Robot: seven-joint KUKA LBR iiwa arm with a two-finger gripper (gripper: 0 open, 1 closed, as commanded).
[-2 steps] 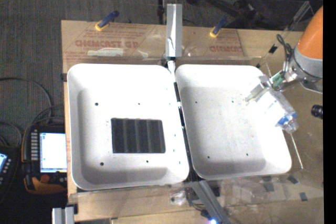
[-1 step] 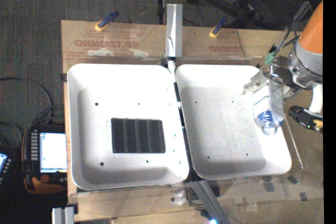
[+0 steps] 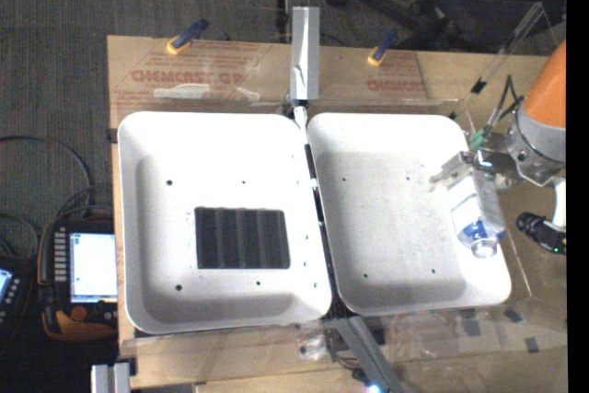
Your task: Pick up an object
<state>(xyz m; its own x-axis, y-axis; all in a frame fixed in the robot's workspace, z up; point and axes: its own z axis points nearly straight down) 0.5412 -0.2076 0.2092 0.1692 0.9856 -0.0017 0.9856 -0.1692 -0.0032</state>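
You are seeing the gripper (image 3: 479, 163) hanging just above the bottle (image 3: 482, 218) (grip unreadable, cannot tell), nothing lifted yet.

You can make out faint red printing on the brown cardboard sheet (image 3: 221, 74) lying on the table behind the two bins, one block at the left and another at the right, but it reads reversed and too blurred for you to spell out.
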